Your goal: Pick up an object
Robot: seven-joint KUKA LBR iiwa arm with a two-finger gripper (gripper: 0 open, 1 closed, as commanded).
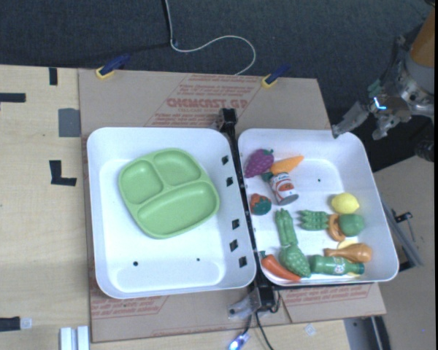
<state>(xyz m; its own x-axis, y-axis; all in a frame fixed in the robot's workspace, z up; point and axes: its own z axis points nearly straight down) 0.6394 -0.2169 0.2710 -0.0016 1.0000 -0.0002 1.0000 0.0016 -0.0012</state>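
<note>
At the upper right of the frame the gripper [359,125] hangs outside the bins, just off the top right corner of the right bin [374,188], with the arm's orange band [424,39] at the frame's edge above it. Its two fingers stand apart, released, with nothing between them. The right bin holds a scatter of toy foods. A purple grape bunch [259,162] lies near the bin's upper left, with an orange carrot [287,164] just beside it and a small red-and-white can [283,187] below that. A little red and green piece [260,204] sits near the left wall. Further down lie a green corn-like piece [285,226], a green toy [314,219] at the middle, a yellow lemon [344,203] and a round green fruit [352,224] toward the right wall. Along the bottom edge rest a green bottle [336,266], an orange piece [350,251] and a red-orange piece [276,268]. The left bin [102,217] bears a green divided plate [168,192], slightly turned, in its upper middle.
</note>
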